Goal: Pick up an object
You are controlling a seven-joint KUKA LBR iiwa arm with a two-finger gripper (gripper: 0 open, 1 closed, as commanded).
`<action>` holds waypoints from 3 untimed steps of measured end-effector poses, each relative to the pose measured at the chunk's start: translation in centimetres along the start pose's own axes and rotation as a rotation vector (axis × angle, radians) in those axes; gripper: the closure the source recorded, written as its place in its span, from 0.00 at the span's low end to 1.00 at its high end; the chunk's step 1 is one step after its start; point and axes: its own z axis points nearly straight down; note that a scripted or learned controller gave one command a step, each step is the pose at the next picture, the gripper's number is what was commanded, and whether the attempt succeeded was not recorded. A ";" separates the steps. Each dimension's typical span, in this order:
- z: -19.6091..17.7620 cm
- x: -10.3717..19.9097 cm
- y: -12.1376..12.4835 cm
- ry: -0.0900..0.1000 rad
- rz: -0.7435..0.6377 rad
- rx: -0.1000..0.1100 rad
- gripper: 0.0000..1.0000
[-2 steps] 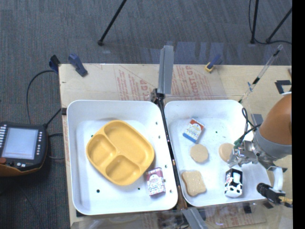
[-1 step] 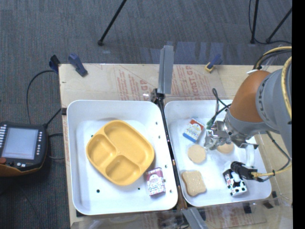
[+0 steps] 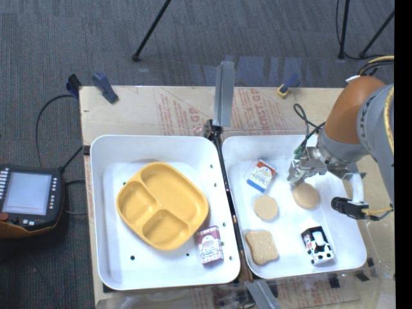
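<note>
The tool [image 3: 301, 174] hangs low in the right bin [image 3: 351, 253], just beside a tan round disc [image 3: 306, 196], likely lining up a grab. Whether it is gripping anything, I cannot tell. A second disc [image 3: 265, 207] lies nearby to the left.

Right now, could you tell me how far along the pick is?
Done: the arm has reached into the right bin, and its end effector sits just above the round tan food piece. In hand: nothing visibly lifted. Left: grasping and raising an item; the small carton and toast slice lie untouched.
</note>
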 end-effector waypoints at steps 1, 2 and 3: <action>0.1 9.7 2.2 0.002 0.229 0.002 1.00; -12.3 16.8 2.2 0.005 0.447 -0.009 1.00; -15.3 18.8 1.9 0.000 0.610 0.001 1.00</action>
